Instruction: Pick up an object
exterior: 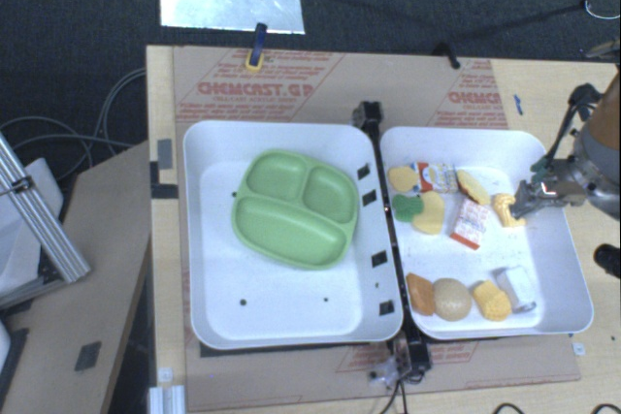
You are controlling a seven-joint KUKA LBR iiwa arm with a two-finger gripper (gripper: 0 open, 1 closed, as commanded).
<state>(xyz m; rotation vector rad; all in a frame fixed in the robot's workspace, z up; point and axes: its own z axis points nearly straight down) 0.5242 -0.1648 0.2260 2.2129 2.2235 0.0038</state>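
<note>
A single camera sits high above the worktop (320, 82), looking down at a slant from its near edge toward the far edge. It stands far enough back to take in both white bins, the left bin (209, 238) and the right bin (553, 276), plus surrounding floor (78, 15).

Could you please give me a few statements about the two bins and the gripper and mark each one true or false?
1. The green tray lies in the left bin. True.
2. The green tray holds toy food. False: its compartments are bare.
3. The gripper is over the right bin, near its right side. True.
4. The red-and-white packet lies in the left bin. False: it lies in the right bin.
</note>
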